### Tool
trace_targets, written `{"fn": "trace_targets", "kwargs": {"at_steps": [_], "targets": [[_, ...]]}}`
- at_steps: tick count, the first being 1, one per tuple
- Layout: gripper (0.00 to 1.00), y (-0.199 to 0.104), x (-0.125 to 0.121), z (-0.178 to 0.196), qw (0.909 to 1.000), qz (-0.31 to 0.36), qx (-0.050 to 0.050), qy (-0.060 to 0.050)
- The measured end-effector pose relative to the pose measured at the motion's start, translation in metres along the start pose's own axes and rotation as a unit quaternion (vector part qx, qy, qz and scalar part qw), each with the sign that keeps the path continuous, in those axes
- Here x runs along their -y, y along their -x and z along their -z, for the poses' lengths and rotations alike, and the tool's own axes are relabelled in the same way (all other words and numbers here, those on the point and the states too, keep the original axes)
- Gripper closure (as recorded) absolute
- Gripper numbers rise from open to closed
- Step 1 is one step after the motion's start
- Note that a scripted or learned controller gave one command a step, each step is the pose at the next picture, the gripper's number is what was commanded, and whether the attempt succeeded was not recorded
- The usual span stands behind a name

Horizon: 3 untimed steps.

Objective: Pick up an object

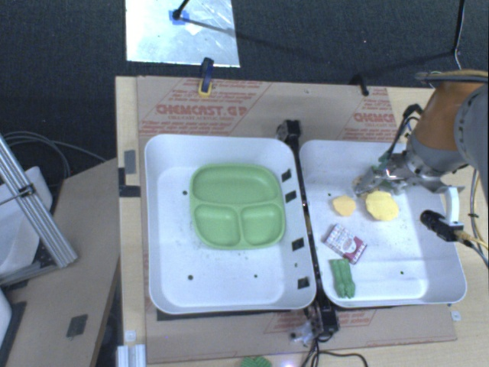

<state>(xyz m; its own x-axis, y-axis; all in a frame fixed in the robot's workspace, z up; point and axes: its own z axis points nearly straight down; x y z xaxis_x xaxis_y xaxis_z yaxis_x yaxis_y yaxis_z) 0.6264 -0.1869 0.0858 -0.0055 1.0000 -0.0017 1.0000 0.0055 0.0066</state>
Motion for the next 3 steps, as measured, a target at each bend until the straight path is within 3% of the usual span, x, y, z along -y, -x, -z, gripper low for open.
{"fn": "trace_targets", "kwargs": {"at_steps": [1, 2, 3], "targets": [[0.0, 0.009, 0.035, -0.001, 1.0, -0.003, -0.001, -0.004], [1.0, 0.009, 0.033, 0.01, 1.0, -0.002, 0.0, -0.001], [1.0, -0.11, -0.024, 0.002, 1.0, 0.005, 0.0, 0.003]]}}
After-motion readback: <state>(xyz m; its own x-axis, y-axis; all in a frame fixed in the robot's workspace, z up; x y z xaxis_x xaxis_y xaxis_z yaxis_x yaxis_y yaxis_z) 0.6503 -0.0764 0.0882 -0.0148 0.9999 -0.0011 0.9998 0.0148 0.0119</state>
